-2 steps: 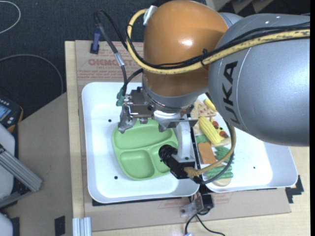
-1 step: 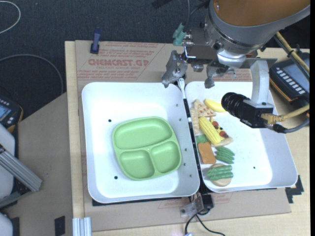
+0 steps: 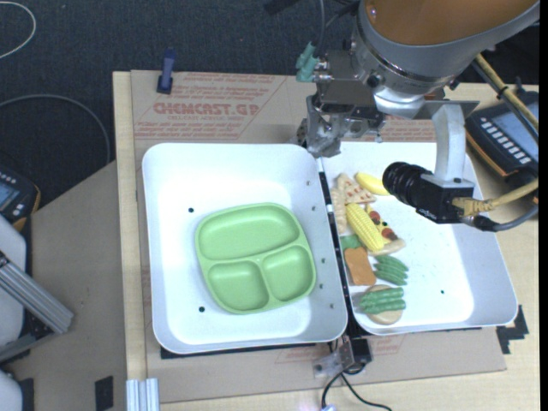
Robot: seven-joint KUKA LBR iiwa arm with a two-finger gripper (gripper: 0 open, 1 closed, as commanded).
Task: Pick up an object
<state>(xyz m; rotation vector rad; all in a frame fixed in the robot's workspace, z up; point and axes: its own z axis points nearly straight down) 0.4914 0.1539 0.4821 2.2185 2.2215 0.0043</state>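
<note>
1. Sitting in the left bin (image 3: pixel 163 229), a green divided tray (image 3: pixel 254 256) stays out of play.
2. Hovering over the bins' far shared edge, the pincer (image 3: pixel 324 140) carries nothing; open or closed, I cannot tell.
3. Toy food crowds the right bin's (image 3: pixel 462 272) left side: corn cob (image 3: pixel 365 226), waffle (image 3: pixel 349 192), green beans (image 3: pixel 391 269). Best bet: drop squarely over the corn, clear of the wall.
4. A black camera (image 3: pixel 424 191) juts close by.

**Count of what lies on the bench**

Two white bins: left bin (image 3: pixel 163 229), right bin (image 3: pixel 479 289). One green divided plate (image 3: pixel 254 257). One corn cob (image 3: pixel 364 225), one banana (image 3: pixel 370 182), two green pea pods (image 3: pixel 391 269) (image 3: pixel 382 300), one waffle (image 3: pixel 349 193).
</note>
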